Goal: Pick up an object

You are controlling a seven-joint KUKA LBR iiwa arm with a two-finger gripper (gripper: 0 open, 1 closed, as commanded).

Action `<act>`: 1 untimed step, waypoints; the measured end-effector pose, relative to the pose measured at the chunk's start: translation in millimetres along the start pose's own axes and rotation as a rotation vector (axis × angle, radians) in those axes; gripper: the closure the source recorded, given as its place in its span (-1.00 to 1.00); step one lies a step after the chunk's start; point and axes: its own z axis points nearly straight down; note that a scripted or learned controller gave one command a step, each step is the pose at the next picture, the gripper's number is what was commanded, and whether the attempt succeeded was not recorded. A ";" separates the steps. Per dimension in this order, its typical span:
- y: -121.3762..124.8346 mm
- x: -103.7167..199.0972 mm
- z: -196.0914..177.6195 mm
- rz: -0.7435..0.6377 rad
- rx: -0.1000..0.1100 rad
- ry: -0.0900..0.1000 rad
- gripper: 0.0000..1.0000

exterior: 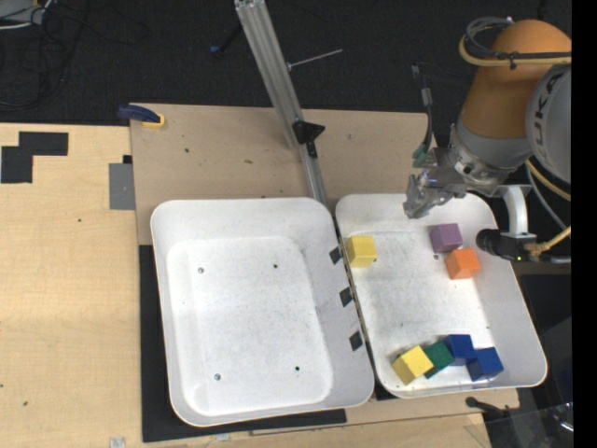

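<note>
My gripper [420, 201] hangs over the far edge of the right bin [508, 297], pointing down. A purple cube [446, 237] lies just to its right and nearer the camera, with an orange cube [463, 263] beside it. A yellow cube [362, 250] sits by the bin's left wall. Along the near edge lie another yellow block [411, 363], a green block [438, 357] and two blue blocks [470, 356]. I see nothing between the fingers.
The left bin [187, 241] stands alongside the right one. A metal rail [278, 82] slants up from between the bins. Black clips [344, 295] mark the shared rim. The arm's orange band [508, 73] looms at the right.
</note>
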 end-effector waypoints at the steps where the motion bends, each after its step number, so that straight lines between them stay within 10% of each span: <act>1: -23.7 47.5 -8.1 -0.001 0.001 0.001 1.00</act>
